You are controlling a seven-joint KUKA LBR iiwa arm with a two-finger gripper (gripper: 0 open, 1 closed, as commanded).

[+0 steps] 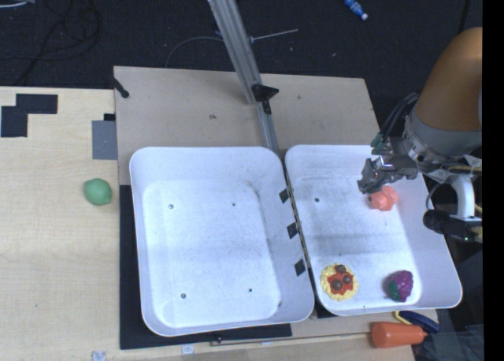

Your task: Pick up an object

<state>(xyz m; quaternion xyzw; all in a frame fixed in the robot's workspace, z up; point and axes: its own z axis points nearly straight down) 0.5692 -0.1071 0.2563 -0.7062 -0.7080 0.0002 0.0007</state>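
In the right bin lie three small toys: a pink-orange lump near the right wall, a yellow piece with red dots at the front, and a purple grape cluster in the front right corner. My gripper hangs low over the right bin, directly above and touching the upper left side of the pink-orange lump. The grey arm with its orange band comes in from the right.
The left bin sits beside the right one, joined by black clips. A green ball rests on the bench far left. An orange carrot-like toy lies outside the right bin's front edge. A metal rail slants behind the bins.
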